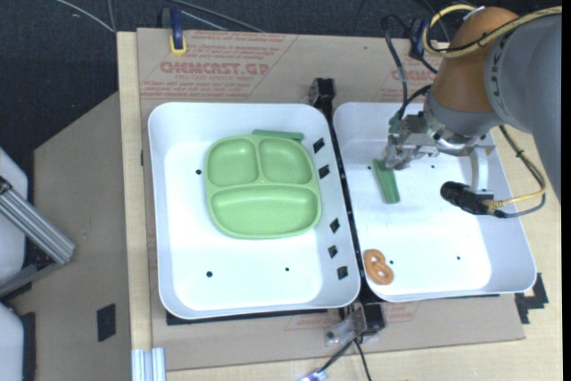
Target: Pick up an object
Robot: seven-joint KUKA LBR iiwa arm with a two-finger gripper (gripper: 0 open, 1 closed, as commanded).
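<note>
Green stick (387, 183) lies mid right bin (500, 277), tool (399, 154) at its top end; grip state unclear.

Hand (399, 158) fingertips perhaps hidden behind green stick (388, 183); arm (522, 58) cropped at right edge.

Grey KUKA arm (535, 67), smooth rounded casing w/ a glossy orange band (468, 71) above the wrist. Yellow & black cables loop over the orange section, and a yellow-tipped cable runs along a black cylindrical part (466, 196) sticking out by the wrist. The tool (399, 152) is a small silver-grey metal assembly w/ dark wires running into it; finer detail too small to tell.
</note>
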